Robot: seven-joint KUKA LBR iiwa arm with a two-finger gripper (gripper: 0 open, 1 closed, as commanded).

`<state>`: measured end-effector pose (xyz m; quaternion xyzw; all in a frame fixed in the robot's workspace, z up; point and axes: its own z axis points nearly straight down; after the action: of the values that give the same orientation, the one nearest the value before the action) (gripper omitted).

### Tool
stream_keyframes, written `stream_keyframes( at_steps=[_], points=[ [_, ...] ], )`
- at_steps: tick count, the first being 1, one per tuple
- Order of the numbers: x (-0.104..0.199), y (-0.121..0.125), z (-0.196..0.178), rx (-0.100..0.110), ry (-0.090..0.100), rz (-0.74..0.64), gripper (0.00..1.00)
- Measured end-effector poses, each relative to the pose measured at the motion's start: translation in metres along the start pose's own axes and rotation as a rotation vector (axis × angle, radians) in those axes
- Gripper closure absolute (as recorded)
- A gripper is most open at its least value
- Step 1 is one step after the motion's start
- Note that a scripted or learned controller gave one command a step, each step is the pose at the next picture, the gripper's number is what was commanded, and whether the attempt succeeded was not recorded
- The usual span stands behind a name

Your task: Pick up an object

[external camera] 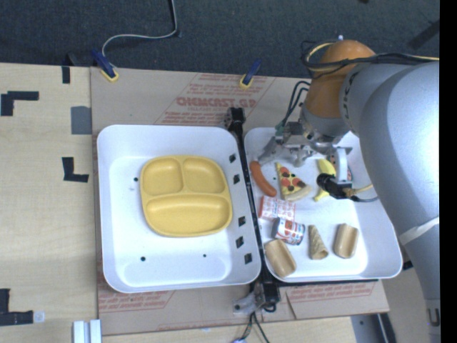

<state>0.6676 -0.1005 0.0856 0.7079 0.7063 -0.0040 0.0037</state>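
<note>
The red toy sausage [263, 179] lies just beside the left fingertip, and the flat triangular toy pizza slice [290, 181] lies just below the gap, so closing may pinch both or slide off the thin slice. The gripper [291, 156] hangs spread wide and holds nothing, with a yellow toy banana [326, 168] beside its right finger.

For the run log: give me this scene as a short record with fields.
left bin: holds a yellow divided plate
right bin: toy foods, among them a hot dog, pizza slice, small can and bread pieces
arm: reaches in from the right over the right bin
pincer: above the right bin's far end, near the pizza slice
</note>
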Motion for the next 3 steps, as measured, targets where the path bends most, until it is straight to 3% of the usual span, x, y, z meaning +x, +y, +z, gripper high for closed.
stream_keyframes(
  at_steps=[1,2,3],
  points=[
    [0.003,0.001,-0.01,0.0,0.005,-0.001,1.0],
    [0.003,0.0,-0.009,0.0,0.005,-0.001,0.0],
    [0.005,0.001,0.0,0.0,0.009,-0.003,0.0]
  ],
)
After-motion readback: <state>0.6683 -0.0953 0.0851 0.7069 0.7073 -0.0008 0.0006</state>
